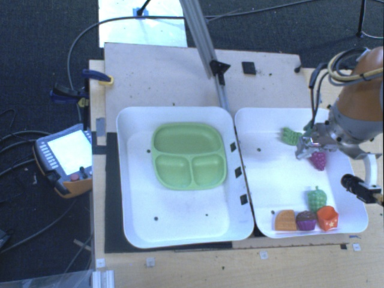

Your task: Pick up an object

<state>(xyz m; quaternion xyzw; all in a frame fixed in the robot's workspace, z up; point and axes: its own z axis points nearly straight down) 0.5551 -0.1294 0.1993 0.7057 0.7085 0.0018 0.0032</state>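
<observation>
Purple grapes (318, 159): a small knobbly plastic bunch, lying in the right bin (264, 179) toward its far right side. Just beside the gripper (304, 147), on its near right, close enough that touching or apart cannot be told. Not seen held.

Green toy (291, 137): leafy, ridged, flat on the bin floor just to the far left of the gripper. Also not seen held.

Gripper low over the right bin, between these two. Open or closed: cannot tell.

Along the near edge of the same bin, well apart from the gripper: orange bread (285, 220), purple toy (306, 220) and red-orange toy (327, 218) in a touching row, with a green pepper (317, 197) just behind them.

In the left bin (138, 221), a green divided plate (189, 156).

Off the bench at left, a pendant (65, 158) with a lit screen; writing too small to read.
</observation>
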